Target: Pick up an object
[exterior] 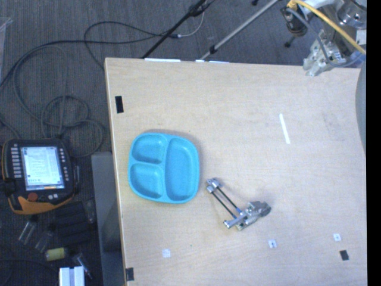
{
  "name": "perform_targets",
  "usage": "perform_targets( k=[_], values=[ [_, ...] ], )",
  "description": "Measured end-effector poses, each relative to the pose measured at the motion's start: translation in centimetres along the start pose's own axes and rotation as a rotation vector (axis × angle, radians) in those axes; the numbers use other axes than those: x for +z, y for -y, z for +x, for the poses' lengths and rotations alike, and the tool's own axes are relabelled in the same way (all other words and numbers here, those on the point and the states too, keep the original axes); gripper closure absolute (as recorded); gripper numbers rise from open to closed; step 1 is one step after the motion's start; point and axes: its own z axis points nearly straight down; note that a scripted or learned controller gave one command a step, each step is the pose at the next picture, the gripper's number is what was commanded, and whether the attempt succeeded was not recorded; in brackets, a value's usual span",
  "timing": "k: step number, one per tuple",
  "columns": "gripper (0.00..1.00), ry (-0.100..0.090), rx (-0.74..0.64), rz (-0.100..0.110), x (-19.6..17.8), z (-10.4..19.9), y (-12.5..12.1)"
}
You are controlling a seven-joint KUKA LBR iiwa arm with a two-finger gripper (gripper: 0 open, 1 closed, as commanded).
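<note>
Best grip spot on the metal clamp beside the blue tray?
Probably the twin rods mid-length on the metal clamp, coming straight down. It lies flat and diagonal, so set the pincer across the rods. The rods are slim and even; the head at the lower right end looks lumpy.

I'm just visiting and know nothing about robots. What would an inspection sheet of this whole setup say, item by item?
Surface: a pale wooden table top with small black and white markers and a short white strip.
Job's things: a blue divided plate, three compartments, lying flat; beside it, to the right in the view, a metal clamp-like tool, apart from the plate.
Clutter: nothing seen on the table besides these.
Grippers: the gripper hangs over the table's far right corner, away from both objects; finger state too small to tell.
Cables: a yellow cable on the arm; black cables looped on the floor.
Surroundings: dark carpet, a handheld control screen on the floor, tripod legs.
</note>
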Motion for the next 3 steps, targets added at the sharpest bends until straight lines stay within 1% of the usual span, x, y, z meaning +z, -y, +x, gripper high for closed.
perform_targets(
  k=[1, 2, 3],
  values=[
    [1.0, 0.0, 0.012, 0.0, 0.0, 0.8, -0.8],
    [1.0, 0.001, 0.016, -0.001, 3.0, 1.2, 1.5],
    [1.0, 0.001, -0.184, -0.005, -0.1, -3.0, -2.0]
  ],
)
